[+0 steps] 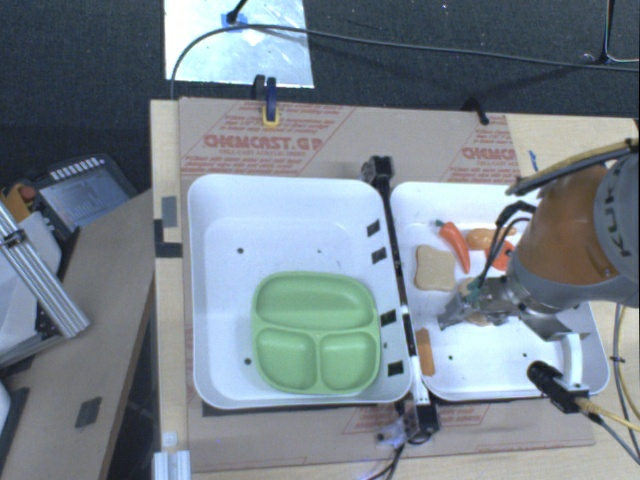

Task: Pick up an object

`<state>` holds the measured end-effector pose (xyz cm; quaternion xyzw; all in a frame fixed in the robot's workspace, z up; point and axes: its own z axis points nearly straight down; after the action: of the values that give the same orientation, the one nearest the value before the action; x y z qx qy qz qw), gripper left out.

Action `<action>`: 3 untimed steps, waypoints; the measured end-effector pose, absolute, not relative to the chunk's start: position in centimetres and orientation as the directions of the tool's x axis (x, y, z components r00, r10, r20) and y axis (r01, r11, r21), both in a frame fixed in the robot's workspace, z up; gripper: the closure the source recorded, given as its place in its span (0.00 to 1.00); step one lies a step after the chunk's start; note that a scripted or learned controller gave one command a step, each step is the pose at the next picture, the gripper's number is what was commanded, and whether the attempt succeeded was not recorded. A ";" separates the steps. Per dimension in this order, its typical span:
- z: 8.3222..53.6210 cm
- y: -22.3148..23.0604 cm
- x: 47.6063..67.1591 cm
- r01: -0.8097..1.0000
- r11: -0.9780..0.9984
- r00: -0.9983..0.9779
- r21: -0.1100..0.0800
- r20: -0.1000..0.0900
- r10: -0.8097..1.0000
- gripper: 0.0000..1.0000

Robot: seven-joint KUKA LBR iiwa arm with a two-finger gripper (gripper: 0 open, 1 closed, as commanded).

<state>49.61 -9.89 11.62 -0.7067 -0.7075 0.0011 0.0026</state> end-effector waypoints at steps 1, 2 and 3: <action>13.0 -10.0 49.8 1.000 0.002 -0.002 0.002 0.000 1.000 1.00; 19.2 -10.6 50.2 1.000 0.003 -0.003 0.008 -0.002 1.000 1.00; 23.6 -10.6 50.7 1.000 0.004 -0.004 0.007 -0.001 1.000 1.00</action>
<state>50.68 -10.56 23.61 -0.7056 -0.7086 -0.0020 -0.0029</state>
